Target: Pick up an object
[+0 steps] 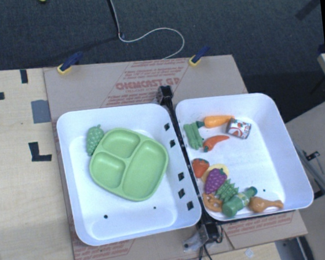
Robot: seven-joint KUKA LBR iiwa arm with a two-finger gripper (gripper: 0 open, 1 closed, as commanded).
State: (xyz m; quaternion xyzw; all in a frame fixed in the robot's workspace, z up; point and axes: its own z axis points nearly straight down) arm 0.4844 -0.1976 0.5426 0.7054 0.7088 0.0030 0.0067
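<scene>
Left bin (80, 223): holds a green plate (129, 163) with three compartments, tilted askew; a green grape bunch (94, 139) touches its upper left edge.
Right bin (280, 142): toy food gathered along its left and lower sides.
Top group: green beans (193, 135) by the divider, a carrot (217, 120) just right of them, a can (239, 128) beside the carrot, an orange pepper (215, 142) below.
Lower group: tomato (200, 167), purple grapes (214, 180), dark green broccoli (226, 190), a green bottle (237, 203), an orange gourd (264, 204) at the lower wall.
Worktop (16, 172): cardboard (145, 82) lies under both bins.
Jaws: cannot tell their state.
</scene>
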